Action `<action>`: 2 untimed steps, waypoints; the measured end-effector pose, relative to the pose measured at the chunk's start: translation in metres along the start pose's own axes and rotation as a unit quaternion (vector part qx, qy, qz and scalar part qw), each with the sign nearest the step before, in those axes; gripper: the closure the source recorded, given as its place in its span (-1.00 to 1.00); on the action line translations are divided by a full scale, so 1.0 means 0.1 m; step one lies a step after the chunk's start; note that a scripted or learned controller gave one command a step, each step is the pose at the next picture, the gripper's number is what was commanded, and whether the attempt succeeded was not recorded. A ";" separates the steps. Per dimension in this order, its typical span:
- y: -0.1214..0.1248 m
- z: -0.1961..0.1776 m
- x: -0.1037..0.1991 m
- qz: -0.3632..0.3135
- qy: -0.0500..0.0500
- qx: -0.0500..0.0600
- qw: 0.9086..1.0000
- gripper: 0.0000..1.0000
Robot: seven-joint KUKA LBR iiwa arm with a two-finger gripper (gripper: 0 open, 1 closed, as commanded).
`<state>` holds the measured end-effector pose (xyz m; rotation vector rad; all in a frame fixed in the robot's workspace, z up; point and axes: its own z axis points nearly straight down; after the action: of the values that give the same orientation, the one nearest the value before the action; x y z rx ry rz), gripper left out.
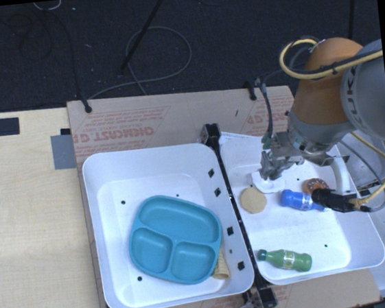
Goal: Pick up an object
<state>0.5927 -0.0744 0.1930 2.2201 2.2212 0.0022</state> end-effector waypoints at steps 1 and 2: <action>0.01 -0.64 -0.03 0.000 0.000 -0.001 1.000 1.00; 0.01 -0.71 -0.05 0.000 0.000 0.002 1.000 1.00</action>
<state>0.5932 -0.0794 0.2642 2.2218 2.2226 -0.0011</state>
